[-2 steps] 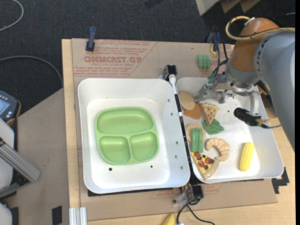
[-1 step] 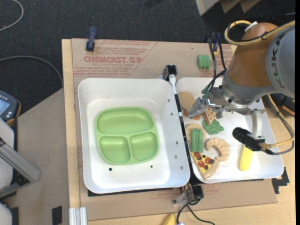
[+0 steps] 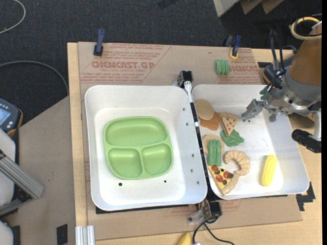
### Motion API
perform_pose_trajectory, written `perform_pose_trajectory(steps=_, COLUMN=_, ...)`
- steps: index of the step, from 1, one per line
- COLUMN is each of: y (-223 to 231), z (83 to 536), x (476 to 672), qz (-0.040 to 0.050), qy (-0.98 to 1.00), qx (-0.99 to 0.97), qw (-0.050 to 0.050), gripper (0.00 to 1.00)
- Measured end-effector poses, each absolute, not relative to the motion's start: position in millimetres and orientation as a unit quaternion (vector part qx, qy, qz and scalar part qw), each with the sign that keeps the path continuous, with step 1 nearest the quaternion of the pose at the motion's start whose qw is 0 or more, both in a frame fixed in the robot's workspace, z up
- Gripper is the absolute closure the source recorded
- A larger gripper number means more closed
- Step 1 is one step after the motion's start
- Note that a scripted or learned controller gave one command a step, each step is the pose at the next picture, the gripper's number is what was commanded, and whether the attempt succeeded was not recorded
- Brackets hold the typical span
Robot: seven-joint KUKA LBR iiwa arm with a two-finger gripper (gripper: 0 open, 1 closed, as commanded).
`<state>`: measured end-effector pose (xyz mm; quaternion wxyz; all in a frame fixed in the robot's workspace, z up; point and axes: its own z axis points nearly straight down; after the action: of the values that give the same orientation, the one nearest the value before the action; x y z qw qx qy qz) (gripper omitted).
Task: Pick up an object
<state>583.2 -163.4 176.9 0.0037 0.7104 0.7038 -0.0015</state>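
- Gripper (image 3: 260,108) hanging over the far half of the right bin (image 3: 286,137), toward its right wall, fingers spread apart with nothing between them.
- Nothing picked yet; task judged to be at the approach stage.
- Nearest toys: bread slice (image 3: 205,108) and small pizza wedge (image 3: 228,123), both toward the left wall of the right bin, well apart from the fingers.
- Corn cob (image 3: 269,170) lying alone near the right bin's near right corner, on the near side of the gripper, with bare floor all around.
- Croissant (image 3: 238,161), green bean bundle (image 3: 214,151) and big pizza slice (image 3: 223,176) packed close together near the near left corner.
- Green leaf (image 3: 232,138) lying just beside the small pizza wedge, perhaps touching.
- Risk: straight descent from here likely closing on bare bin floor, since no toy sits right under the fingers.
- Risk: crowded cluster near the left wall leaving little room for a finger on each side; likely to nudge a neighbour or pinch two at once.
- Risk: flat pieces such as the pizza slices offering little height to grip, so likely to slip out.
- Risk: reach too near the wall between the bins scraping the rim.
- Green tray (image 3: 137,147) in the left bin (image 3: 102,106), away from all this.
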Motion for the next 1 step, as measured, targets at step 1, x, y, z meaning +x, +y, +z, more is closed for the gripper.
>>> perform_pose_trajectory(steps=1, y=-130.9, z=80.9, x=535.3, qz=-0.0012, qy=0.707, qx=0.707, qw=-0.003, gripper=0.0)
